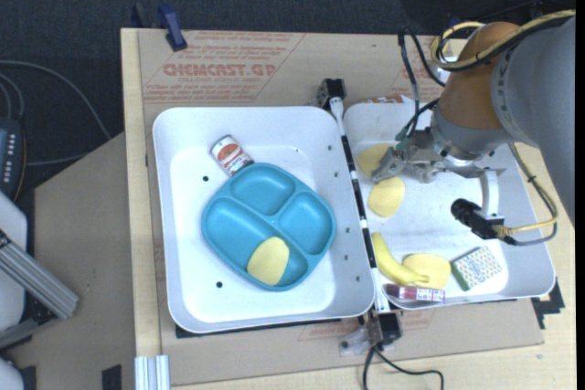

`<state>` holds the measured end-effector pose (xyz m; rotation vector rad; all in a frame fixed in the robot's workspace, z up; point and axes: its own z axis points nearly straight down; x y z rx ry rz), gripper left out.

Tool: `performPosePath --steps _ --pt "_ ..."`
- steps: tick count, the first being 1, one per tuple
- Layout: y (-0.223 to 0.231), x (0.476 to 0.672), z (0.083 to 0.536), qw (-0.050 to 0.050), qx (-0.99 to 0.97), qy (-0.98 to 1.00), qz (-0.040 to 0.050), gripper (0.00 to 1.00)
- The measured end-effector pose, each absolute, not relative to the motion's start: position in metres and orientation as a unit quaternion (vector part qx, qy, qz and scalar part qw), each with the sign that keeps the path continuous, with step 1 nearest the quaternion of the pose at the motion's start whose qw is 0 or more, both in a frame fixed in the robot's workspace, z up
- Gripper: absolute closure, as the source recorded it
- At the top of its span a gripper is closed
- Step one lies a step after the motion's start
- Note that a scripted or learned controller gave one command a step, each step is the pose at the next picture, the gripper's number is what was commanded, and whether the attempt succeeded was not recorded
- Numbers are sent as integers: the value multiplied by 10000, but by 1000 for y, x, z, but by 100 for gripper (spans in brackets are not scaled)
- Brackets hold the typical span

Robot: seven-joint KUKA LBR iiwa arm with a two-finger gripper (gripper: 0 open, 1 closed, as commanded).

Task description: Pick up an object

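Fingers [395, 167] hang low over the right bin [526, 274], near its left wall, at the end of the grey arm [539, 82] that comes in from the right; whether they are spread or pressed together I cannot tell, since the wrist hides most of them. Nothing visibly sits between them. Just left of them and a little farther back lies a pale yellow piece [368, 160], and just in front of them lies a second yellow piece [387, 196], both close to the tips, though contact is unclear. Nearer the front of the same bin, well in front of the fingers, lie a banana [391, 262], a yellow lump [428, 268] touching it, a checked packet [477, 268] to the right, and a small red-labelled tube [416, 293] at the front rim. Far to the left, in the left bin [174, 224], rests a blue divided plate [265, 224] with a yellow item [269, 260] in its front compartment, and a small can [230, 154] behind it. Both bins stand on the desk [219, 59].
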<state>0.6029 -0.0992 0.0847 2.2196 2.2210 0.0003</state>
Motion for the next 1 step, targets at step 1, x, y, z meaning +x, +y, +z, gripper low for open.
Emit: performPosePath --steps 1 --pt "-97 564 84 -8 7073 7069 -2 0"
